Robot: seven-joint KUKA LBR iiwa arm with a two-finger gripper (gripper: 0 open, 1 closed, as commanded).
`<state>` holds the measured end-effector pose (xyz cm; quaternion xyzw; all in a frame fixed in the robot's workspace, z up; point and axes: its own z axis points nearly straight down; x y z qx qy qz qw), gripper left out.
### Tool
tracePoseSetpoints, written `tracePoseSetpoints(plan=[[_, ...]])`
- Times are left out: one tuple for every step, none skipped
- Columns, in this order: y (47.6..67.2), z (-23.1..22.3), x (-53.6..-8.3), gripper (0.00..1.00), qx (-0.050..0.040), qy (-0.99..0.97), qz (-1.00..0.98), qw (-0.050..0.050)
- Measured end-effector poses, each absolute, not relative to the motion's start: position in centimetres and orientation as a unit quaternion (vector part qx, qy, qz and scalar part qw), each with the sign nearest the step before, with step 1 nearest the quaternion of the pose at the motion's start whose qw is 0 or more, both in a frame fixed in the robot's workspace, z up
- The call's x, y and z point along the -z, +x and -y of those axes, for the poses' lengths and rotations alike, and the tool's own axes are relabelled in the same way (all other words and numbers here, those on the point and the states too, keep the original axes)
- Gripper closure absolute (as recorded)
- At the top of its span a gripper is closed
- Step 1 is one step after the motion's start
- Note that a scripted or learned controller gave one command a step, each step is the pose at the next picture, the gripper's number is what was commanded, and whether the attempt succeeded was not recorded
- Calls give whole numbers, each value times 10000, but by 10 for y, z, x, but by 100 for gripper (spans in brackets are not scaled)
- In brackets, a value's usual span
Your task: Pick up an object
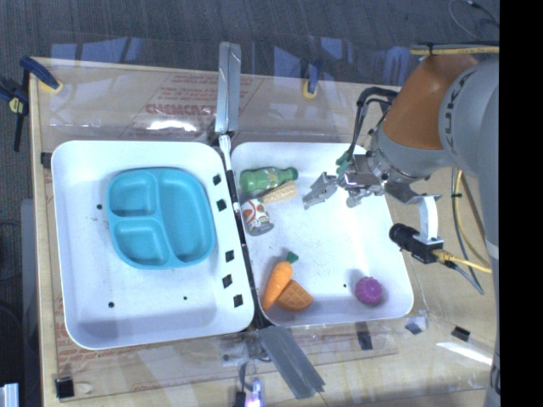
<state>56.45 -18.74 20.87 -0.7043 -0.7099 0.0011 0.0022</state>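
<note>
The right bin (386, 257) holds several small objects. A green bottle (267, 178) lies at its far left, with a pale yellow corn-like piece (280, 194) just below it and a small red and white can (256, 216) near the divider. A carrot (277, 281) and an orange wedge (296, 297) lie at the front. A purple ball (369, 291) sits at the front right. My gripper (316, 191) hangs over the bin's upper middle, just right of the corn piece, open with nothing between its fingers.
The left bin (76, 312) holds a blue divided plate (161, 217). A raised divider (237, 253) separates the bins. The arm's wrist and cables (416, 236) overhang the right bin's right edge. Bare white floor lies in the middle of the right bin.
</note>
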Motion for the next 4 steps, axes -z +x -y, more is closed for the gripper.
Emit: tracePoseSetpoints(plan=[[525, 149, -93, 0, -6, -6208, 7840, 22], [485, 140, -91, 0, -3, -5928, 8054, 21], [486, 141, -100, 100, -3, -5911, 8066, 25], [511, 82, -272, 100, -2, -6351, 7724, 5]])
